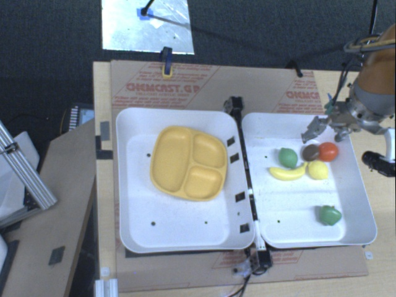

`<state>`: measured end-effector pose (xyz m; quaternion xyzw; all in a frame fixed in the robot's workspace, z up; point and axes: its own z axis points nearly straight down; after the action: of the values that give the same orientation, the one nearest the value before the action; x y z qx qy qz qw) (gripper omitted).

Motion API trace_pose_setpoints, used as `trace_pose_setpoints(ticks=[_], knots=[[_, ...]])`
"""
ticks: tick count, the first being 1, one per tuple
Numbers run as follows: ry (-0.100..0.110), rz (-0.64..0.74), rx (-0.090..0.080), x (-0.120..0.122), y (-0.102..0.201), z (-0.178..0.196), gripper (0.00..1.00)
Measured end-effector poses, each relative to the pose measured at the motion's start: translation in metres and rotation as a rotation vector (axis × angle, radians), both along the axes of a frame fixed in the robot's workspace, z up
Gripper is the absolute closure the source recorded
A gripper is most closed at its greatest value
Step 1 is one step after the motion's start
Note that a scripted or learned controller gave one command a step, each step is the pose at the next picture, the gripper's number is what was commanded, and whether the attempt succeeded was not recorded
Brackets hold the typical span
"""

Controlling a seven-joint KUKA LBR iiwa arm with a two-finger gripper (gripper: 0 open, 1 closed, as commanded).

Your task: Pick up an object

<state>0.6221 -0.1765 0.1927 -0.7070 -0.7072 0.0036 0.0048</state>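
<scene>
Pincer (323,129), fingers apparently spread and empty, hangs at twelve o'clock of the fruit cluster, probably lining up on the tomato (328,151) below.

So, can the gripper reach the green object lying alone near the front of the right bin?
Probably yes. The green object lies apart from the other fruits, nothing above it, and the gripper hangs over the same right bin.
</scene>
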Motion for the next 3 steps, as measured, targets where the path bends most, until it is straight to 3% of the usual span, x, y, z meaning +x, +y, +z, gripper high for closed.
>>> trace_pose_setpoints(ticks=[1, 3], knots=[[-0.012, 0.003, -0.002, 0.003, 0.001, 0.009, 0.0], [-0.013, 0.004, 0.0, 0.01, -0.003, -0.081, 0.0]])
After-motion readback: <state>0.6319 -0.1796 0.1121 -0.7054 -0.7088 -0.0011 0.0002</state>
